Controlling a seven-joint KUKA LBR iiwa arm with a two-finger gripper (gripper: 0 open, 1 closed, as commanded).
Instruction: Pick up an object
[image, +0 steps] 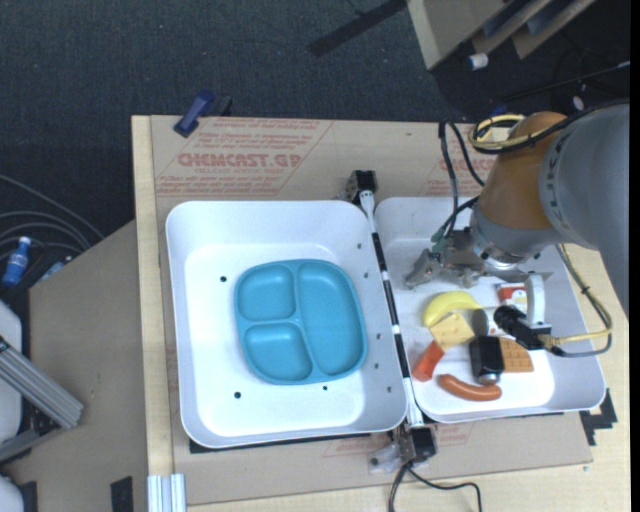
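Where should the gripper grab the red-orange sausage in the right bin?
Probably mid-length on the red-orange sausage, coming from above with fingers across its narrow width. It lies flat and roughly horizontal near the front wall of the right white bin, its front side free; a black block sits just behind.

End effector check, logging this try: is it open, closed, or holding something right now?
End effector: cannot be told; it sits low in the right bin, above the toy food.

— What sits on the bench, left of centre?
— A white bin (190, 300) holding a blue divided plate (300, 320).
— And beyond it?
— A blue clip (194, 115) at the board's top-left edge; cables (40, 215) at far left.
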